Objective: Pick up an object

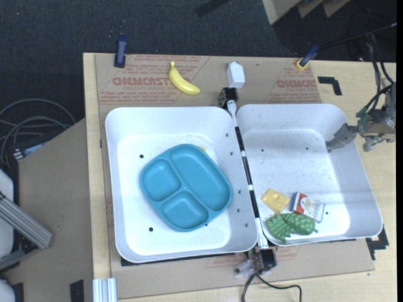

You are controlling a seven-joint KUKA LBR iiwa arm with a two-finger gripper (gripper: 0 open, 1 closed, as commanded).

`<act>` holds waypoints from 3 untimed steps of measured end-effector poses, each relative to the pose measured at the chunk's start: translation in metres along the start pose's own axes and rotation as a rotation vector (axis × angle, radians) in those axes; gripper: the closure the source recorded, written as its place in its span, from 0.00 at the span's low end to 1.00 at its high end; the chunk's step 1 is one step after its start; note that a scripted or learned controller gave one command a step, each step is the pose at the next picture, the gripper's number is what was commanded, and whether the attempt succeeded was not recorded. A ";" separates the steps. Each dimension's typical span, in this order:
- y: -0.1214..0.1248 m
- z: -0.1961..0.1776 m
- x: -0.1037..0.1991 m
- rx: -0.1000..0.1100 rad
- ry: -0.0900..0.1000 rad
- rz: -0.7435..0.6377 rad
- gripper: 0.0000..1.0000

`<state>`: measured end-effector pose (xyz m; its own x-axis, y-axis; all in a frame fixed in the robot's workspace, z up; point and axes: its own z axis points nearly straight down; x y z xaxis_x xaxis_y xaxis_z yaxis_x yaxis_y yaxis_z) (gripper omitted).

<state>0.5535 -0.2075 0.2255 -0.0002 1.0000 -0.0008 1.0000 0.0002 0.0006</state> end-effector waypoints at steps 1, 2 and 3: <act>-0.074 -0.010 0.044 0.003 0.002 0.000 0.00; -0.075 0.069 0.086 0.002 0.002 0.000 0.00; -0.069 0.135 0.077 -0.014 -0.001 0.001 0.00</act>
<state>0.4841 -0.1306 0.0907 0.0008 1.0000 -0.0017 0.9999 -0.0008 0.0145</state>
